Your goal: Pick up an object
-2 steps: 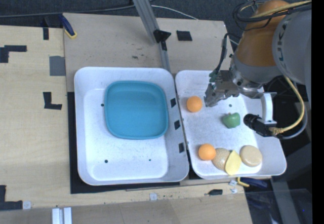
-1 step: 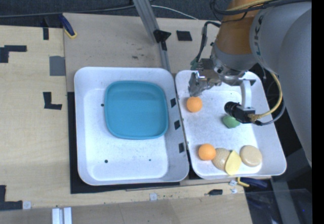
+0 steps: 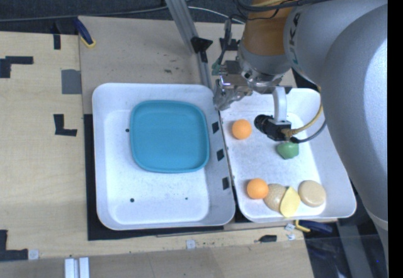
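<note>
— Where do we see the gripper [image 3: 224, 93]?
— Over the far left corner of the right-hand bin [image 3: 255, 160]. We cannot tell whether it is apart or together.
— And the nearest thing?
— An orange ball [image 3: 240, 129] lies on the bin floor, just nearer us than the gripper and clear of it. A green piece [image 3: 288, 150] lies to the ball's right.

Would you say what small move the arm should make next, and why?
Probably slide the gripper over the upper orange ball in the right bin and descend: it hangs at the bin's far edge, close by that ball, which lies apart from the rest.
</note>
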`<action>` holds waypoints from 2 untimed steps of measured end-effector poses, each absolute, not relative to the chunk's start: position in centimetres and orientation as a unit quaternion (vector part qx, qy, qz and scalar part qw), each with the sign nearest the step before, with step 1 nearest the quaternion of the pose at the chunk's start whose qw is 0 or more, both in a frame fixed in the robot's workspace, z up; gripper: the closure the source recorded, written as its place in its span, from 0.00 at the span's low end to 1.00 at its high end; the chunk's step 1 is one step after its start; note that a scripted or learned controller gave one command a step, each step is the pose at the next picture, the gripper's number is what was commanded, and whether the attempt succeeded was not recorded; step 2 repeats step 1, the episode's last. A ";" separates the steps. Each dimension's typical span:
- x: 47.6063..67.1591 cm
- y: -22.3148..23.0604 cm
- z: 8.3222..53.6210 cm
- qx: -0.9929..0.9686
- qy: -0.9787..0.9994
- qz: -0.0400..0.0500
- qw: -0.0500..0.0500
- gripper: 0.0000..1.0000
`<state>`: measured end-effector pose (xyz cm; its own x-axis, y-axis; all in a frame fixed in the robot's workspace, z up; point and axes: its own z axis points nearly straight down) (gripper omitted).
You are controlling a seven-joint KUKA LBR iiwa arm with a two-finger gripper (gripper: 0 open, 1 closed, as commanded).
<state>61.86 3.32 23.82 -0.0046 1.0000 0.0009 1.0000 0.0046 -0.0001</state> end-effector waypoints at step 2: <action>65.2 7.5 23.4 -0.706 -0.708 0.000 0.000 1.00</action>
